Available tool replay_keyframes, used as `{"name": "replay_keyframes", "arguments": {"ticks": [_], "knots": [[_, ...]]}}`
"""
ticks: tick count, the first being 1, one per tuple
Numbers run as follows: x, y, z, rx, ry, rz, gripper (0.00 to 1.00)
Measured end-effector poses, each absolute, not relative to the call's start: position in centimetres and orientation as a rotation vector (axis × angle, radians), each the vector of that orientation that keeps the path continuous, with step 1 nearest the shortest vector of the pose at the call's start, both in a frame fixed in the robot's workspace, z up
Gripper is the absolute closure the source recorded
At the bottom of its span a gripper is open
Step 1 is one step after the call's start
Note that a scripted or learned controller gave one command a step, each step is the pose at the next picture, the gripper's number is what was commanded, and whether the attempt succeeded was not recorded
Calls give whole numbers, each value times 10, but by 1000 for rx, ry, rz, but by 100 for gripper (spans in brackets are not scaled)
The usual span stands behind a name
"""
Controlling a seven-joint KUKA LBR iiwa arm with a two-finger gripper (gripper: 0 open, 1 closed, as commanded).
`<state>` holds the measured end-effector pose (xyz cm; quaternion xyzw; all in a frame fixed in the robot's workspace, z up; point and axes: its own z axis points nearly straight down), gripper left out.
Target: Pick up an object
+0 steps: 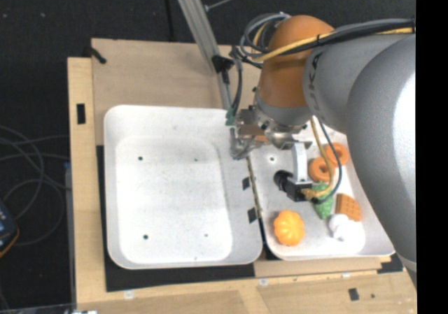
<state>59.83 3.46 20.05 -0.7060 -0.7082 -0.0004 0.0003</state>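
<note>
The claw [243, 145] hangs at the end of the grey arm [364, 89], over the seam where the left bin [168, 194] and the right bin [271, 162] meet, toward their far end; whether it is spread or pressed together cannot be told from this angle, and nothing can be seen pinched in it. All the things that could be picked lie in the right bin, to the view's right of the claw and nearer the front of the bench [84, 166]. The small orange pumpkin [288, 227] is the closest to the front, well apart from the claw; it is round, with no long axis to speak of. Farther right of the claw, an orange ring [322, 168] lies partly behind a cable. Beyond the pumpkin, an orange waffle-patterned piece [348, 208] touches a white round lump [341, 229], the pair lined up roughly front to back, with a small green piece [323, 208] just beside them on the claw's side.
</note>
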Motion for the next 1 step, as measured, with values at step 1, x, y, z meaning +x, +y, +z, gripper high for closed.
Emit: {"name": "replay_keyframes", "arguments": {"ticks": [1], "knots": [[564,-16,201,-2228,-2217,1,100]]}}
